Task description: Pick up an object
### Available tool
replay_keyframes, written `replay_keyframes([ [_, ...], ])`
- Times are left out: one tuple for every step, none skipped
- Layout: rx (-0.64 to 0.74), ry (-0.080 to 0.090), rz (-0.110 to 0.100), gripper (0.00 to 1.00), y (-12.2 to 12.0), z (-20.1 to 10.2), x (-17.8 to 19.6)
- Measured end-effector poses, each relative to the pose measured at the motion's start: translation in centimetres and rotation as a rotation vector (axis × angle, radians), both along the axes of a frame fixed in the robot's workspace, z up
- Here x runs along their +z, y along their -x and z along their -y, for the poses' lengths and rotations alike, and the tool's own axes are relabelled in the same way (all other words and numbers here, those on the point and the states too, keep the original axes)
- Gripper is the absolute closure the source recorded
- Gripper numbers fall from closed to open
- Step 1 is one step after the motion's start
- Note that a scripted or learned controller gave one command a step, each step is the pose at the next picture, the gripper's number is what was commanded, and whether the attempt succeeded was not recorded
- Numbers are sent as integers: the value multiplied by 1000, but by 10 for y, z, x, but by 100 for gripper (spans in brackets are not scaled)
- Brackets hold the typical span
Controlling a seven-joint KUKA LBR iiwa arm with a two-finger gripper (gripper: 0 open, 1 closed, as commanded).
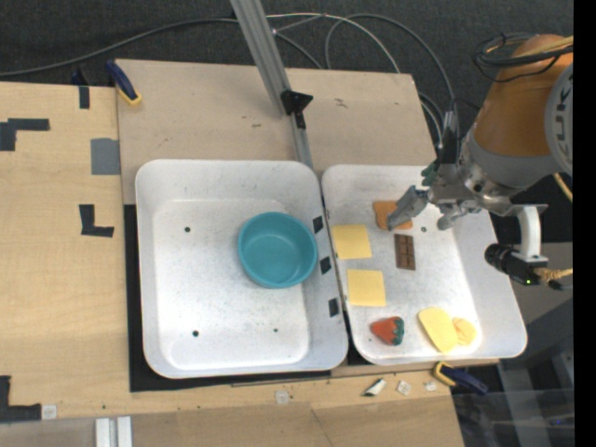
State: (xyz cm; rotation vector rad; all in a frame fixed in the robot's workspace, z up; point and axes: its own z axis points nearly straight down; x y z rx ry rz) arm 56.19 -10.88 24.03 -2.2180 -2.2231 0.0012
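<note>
**Gripper spread over right bin, nothing pinched — risks at the approach**

The two-finger gripper [426,209] hangs over the upper part of the right white bin [494,287], fingers spread apart; one grey finger [402,210] angles down-left, the other [451,216] points the opposite way. Nothing sits between them.

Nearest candidate: a small orange-brown block [382,210], partly covered by the left-hand finger tip; I cannot tell whether the finger touches it or is above it. Just below lies a small dark brown rectangular bar [404,251]. Further into the same bin: two flat pale yellow squares [352,242] [366,288], a red strawberry-like toy with a green end [387,330], and a yellow lumpy piece [446,329] near the bottom rim. The left white bin [158,250] holds a teal plastic bowl [277,249], well apart from the gripper.

Possible failures, judged from this layout:
- The orange-brown block is off-centre, under one finger, not between both. A straight descent would likely press on it or knock it aside.
- The brown bar is near; closing could catch both pieces or neither.
- The yellow squares look thin and flat on the floor; fingers would probably slide over them.
- The block sits near the bin's upper wall, so a nudge may wedge it there.
</note>
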Motion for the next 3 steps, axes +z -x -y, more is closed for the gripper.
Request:
replay_keyframes([
  [0, 0, 0, 0, 0, 0, 0],
  [-1, 0, -7, 0, 5, 2, -64],
  [-1, 0, -7, 0, 5, 2, -129],
])
